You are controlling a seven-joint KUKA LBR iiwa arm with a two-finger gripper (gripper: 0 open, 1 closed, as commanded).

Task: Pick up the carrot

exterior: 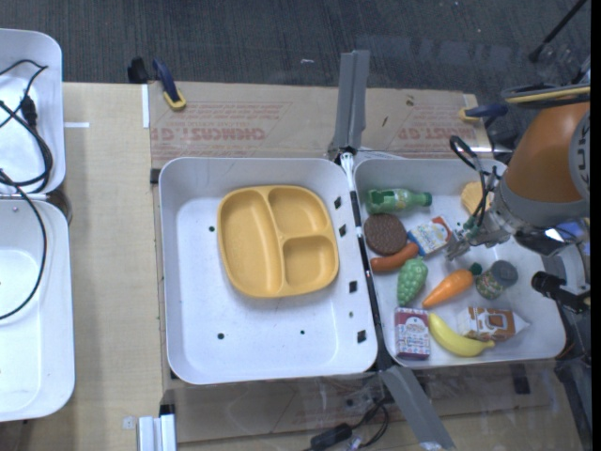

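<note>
The carrot (449, 287) is orange and lies at a slant on the floor of the right bin (376, 172), its thick end toward the right. My gripper (468, 241) hangs just above and slightly right of the carrot's thick end, near a white and red packet (432, 236). The grey arm with its orange band (554, 153) comes in from the right over the bin's edge. Nothing shows held in the gripper.
Around the carrot lie a green bumpy fruit (411, 281), a red sausage (392, 258), a brown cookie (384, 234), a green bottle (399, 198), a banana (457, 336), a small red box (411, 333), an orange packet (490, 322) and a grey can (503, 273). The left bin (188, 346) holds a yellow divided plate (279, 240).
</note>
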